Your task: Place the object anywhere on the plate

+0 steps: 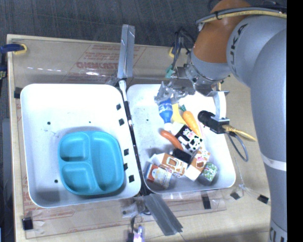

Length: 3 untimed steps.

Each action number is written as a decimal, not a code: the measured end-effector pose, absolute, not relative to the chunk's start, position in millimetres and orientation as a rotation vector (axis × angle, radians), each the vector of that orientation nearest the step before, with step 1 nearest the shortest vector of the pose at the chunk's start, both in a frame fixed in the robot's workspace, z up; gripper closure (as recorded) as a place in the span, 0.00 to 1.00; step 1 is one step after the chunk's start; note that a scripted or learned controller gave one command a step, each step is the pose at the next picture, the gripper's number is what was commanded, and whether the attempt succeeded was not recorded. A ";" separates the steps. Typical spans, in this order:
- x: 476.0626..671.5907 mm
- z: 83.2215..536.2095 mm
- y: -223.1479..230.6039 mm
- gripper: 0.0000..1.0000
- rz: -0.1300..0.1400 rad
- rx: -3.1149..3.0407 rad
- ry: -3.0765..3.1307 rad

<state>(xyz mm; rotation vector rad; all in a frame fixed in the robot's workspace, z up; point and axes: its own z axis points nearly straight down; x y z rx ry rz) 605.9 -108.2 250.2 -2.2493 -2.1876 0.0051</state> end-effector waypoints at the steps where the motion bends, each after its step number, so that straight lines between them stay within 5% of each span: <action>1: 580.0 190.2 -29.6 1.00 0.007 -2.191 -2.245; 2: 543.0 190.7 53.1 1.00 0.007 -2.111 -2.322; 3: 543.2 190.8 52.3 0.00 0.006 -2.114 -2.321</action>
